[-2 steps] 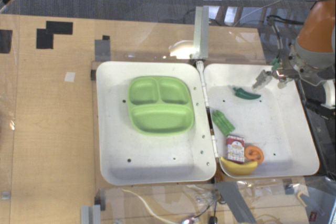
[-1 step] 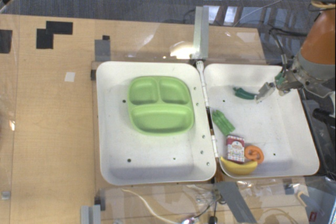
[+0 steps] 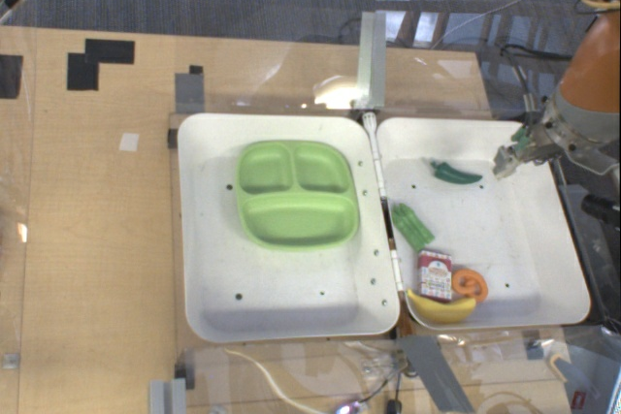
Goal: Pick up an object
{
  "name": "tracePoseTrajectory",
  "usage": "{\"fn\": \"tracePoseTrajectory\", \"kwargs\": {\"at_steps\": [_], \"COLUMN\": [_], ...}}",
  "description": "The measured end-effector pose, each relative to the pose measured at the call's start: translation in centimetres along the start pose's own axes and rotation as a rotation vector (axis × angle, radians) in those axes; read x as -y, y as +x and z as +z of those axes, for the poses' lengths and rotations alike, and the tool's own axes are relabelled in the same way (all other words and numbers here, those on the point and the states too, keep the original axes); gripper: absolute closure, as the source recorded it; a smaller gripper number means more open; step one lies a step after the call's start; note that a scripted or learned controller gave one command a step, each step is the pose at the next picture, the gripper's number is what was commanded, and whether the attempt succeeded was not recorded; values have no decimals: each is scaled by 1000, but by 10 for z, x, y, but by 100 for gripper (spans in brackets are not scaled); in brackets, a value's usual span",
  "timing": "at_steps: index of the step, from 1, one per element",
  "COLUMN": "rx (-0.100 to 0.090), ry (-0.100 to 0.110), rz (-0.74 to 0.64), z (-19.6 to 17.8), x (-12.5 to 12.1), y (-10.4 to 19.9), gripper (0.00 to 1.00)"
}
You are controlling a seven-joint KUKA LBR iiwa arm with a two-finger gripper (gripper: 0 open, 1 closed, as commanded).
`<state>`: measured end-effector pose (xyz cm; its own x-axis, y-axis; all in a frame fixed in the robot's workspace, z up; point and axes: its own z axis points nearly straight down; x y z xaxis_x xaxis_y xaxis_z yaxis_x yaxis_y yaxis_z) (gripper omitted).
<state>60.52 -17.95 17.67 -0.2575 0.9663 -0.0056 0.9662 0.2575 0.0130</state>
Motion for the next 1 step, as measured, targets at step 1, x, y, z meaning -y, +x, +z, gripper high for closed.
{"fn": "tracePoseTrajectory", "kwargs": {"at_steps": [1], "rx": [-4], "ry": [9], "rz": [152], "z": [45], "x": [34], "y": [10], "gripper": [100]}}
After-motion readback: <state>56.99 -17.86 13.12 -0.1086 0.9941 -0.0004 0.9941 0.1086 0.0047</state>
